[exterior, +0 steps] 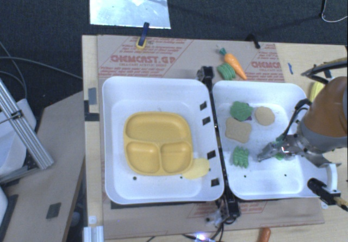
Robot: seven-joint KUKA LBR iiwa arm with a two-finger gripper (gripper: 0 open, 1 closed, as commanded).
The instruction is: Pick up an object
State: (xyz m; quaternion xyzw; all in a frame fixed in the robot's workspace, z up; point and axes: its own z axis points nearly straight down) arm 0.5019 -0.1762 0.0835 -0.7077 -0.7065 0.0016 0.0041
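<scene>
You have two white bins side by side on the counter (179,53). The left bin (114,126) holds a yellow tray (157,143) with three compartments, and a pale yellow piece (197,168) lies just beside the tray's lower right corner.

In the right bin (272,181), take the tan slab (238,130) as your landmark. A green leafy piece (240,110) touches its upper edge, with something purple tucked between them. A round tan piece (265,116) sits near the slab, up and to its right. A smaller green piece (240,156) lies just below the slab, apart from it.

Your arm (326,121) comes in from the right, its orange band above the wrist. The gripper (266,154) is low over the bin floor, right of the slab and slightly below it, with its tip pointing at the smaller green piece and close to it. You cannot tell from this view whether the fingers are open or closed, and no object shows between them.

Outside the bins, a toy carrot (235,64) lies on the counter above the slab, past the bin's far rim.
</scene>
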